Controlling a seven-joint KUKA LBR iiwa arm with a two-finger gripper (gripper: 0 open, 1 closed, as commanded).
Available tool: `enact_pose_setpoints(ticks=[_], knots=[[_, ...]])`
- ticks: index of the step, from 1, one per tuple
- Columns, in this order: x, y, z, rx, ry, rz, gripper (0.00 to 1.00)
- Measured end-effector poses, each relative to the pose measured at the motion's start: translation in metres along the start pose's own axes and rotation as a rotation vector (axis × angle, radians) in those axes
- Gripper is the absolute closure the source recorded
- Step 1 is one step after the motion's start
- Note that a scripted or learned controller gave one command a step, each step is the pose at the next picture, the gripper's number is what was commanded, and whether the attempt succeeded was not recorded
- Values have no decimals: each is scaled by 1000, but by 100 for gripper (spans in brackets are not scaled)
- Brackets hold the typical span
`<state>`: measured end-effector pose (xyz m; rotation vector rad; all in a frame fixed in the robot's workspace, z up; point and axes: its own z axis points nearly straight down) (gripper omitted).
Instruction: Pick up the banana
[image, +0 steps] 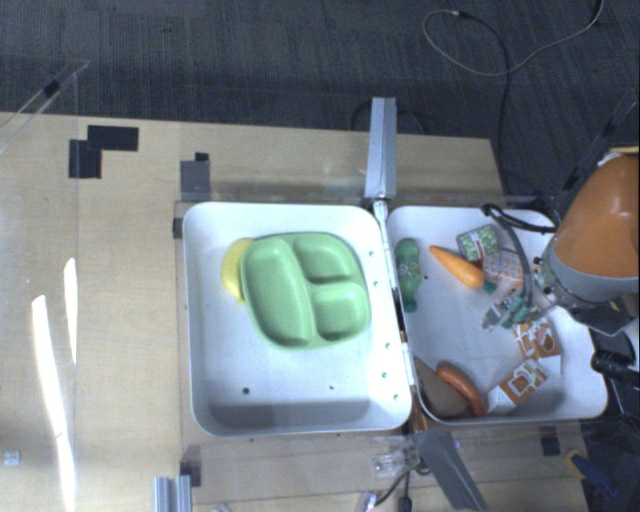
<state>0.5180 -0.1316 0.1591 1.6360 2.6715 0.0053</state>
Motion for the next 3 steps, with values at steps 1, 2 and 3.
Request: enact_pose_setpoints(ticks=[1,2,3], knots=[[47,-5,68,-7,-4,84,100],[3,17,69,-7,-4,46,100],[43,4,68,-9,-4,367,100]])
